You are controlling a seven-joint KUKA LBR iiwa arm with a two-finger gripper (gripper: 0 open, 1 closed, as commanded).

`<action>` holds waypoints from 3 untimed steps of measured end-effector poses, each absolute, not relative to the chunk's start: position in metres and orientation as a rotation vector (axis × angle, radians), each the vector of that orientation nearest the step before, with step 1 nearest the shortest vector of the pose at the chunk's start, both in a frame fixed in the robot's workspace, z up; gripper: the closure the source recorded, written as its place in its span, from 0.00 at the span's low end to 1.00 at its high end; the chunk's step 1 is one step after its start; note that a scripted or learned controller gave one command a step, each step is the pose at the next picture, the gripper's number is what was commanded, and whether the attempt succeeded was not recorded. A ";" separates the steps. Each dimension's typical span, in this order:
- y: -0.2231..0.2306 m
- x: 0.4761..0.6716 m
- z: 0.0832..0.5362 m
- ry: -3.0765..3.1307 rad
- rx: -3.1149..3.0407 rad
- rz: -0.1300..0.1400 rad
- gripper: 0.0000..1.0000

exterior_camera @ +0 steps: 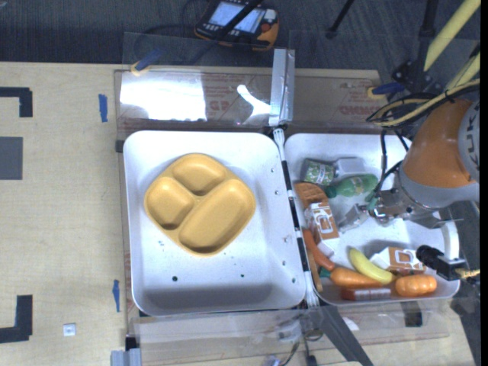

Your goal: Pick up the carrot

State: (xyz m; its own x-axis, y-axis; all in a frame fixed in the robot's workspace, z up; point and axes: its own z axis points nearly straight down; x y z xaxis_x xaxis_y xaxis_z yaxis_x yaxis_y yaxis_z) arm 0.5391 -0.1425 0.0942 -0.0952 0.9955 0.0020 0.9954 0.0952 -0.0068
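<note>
The carrot [355, 277], orange and tapered, lies flat near the front wall of the right bin [450, 239], just under a yellow banana [370, 265]. My gripper [381, 208] hangs over the middle of that bin, below the arm's orange band [438, 155]. It sits behind and slightly right of the carrot, well apart from it, and close to a green bottle [352, 185]. I see nothing held in it.
The right bin also holds a green packet [318, 172], an orange carton [322, 218], a slim red-orange piece [317, 252] by the left wall, a small box [404, 259] and a rounded orange item [415, 284]. A yellow compartment plate [200, 202] lies in the left bin [152, 280].
</note>
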 end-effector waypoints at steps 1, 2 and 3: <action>-0.111 0.480 0.093 -1.931 -2.492 0.001 0.00; -0.081 0.492 0.181 -2.209 -2.231 0.006 0.00; -0.093 0.478 0.088 -2.189 -2.248 0.007 0.00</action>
State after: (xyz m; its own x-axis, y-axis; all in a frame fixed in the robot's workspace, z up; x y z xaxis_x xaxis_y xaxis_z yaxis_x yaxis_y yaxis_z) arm 0.4776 -0.0931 0.0885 0.0262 0.9997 -0.0005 0.9996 -0.0262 -0.0059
